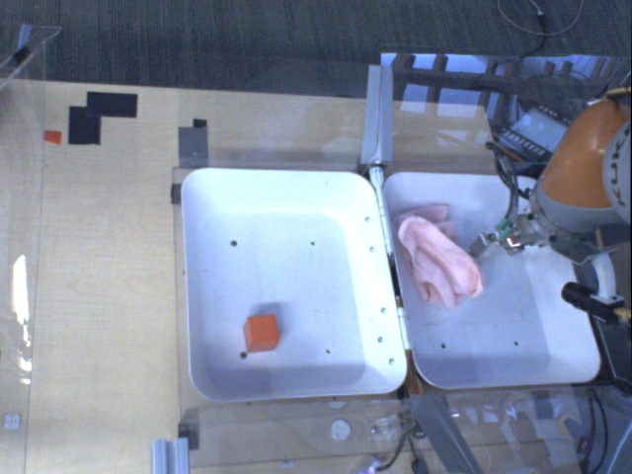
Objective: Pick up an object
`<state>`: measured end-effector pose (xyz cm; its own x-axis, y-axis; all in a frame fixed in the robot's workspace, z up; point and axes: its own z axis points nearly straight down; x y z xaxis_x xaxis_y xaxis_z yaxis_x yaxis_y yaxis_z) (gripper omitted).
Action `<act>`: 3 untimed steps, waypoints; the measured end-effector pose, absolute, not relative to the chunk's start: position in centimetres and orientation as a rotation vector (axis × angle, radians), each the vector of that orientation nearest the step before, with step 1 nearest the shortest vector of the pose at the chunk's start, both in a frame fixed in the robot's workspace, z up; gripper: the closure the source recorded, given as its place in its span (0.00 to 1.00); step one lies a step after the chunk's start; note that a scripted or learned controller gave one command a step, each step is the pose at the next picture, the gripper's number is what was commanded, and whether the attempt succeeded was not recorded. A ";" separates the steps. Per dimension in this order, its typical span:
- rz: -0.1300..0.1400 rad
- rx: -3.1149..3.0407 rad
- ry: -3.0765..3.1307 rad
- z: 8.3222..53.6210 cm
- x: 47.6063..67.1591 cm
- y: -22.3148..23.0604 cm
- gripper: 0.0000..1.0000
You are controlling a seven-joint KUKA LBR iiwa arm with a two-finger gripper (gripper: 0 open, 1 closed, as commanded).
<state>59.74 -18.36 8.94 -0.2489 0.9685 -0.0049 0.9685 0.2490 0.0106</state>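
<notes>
item: crumpled pink cloth [437,259] lying loose in right white bin [553,358], orange block [262,333] in left white bin [296,200]; my gripper [502,239] beside cloth, grip state i cannot tell, pick not yet made.

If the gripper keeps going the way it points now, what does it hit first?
Probably the pink cloth: the gripper sits just right of it in the right bin, pointing left. Its height is unclear, so it might pass over.

A pale wooden counter [99,294] is carrying two white bins side by side, the left bin [207,265] touching the right bin [553,354]. Black patches [99,115] and a small orange marker [52,137] are lying near its far left corner.
</notes>
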 end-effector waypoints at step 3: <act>0.010 1.727 2.606 9.0 59.9 -9.4 0.00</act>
<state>59.86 -9.41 9.02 -0.3895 0.9210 -0.0090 0.9209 0.3895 0.0138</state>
